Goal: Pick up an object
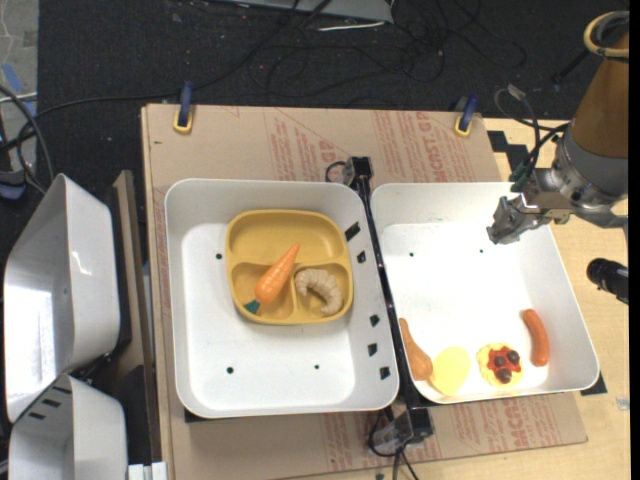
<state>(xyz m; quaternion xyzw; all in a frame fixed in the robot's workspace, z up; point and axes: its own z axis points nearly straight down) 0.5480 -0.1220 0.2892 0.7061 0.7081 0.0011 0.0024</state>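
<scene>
The end effector [507,220] (whether open or closed, I cannot tell) hangs over the right bin [470,288], well apart from the sausage [537,336].

Glossy white plastic bins [300,393], matt yellow plastic tray [288,230], brown cardboard base [400,138]

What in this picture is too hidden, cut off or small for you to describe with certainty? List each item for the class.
- End effector: dark and small in the camera view; its finger state is unreadable.
- Arm: cut off by the right edge.
- Small dark bit in the yellow plate: partly under the carrot, too small to identify.
- Topping on the round toy: too small to name.
</scene>
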